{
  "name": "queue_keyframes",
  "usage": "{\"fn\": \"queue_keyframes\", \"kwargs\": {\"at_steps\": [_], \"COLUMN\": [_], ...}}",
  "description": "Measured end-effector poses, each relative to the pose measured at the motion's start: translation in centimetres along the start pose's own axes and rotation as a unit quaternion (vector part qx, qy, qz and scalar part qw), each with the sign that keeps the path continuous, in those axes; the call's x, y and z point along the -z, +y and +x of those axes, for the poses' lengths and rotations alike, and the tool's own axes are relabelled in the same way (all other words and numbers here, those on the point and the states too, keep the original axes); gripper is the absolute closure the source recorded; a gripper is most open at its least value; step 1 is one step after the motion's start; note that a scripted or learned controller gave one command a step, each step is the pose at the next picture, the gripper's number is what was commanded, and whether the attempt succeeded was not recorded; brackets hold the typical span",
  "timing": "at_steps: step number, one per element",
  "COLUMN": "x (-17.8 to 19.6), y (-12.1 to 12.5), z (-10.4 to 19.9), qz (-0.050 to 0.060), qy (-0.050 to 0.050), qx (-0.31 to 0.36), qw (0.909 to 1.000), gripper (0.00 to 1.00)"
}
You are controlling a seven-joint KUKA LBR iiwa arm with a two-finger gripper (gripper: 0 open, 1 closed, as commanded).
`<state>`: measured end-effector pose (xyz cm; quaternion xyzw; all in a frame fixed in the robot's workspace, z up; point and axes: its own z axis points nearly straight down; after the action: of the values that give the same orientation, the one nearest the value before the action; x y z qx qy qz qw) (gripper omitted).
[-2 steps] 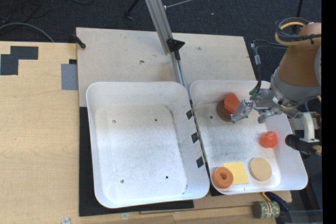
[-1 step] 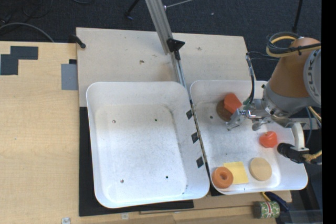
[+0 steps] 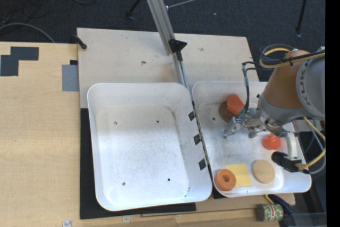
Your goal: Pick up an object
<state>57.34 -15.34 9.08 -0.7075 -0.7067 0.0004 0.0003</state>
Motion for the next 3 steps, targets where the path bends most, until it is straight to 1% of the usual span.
{"fn": "queue_keyframes", "kwargs": {"at_steps": [1,3], "x": [1.1,13.6], "y": [0.0,0.7], "z": [-0.1,-0.8], "qz": [0.0,-0.003], "qy": [0.001,-0.001], "qx": [-0.003,0.001], "qw": [1.0,1.0], "gripper": [1.0,1.0]}}
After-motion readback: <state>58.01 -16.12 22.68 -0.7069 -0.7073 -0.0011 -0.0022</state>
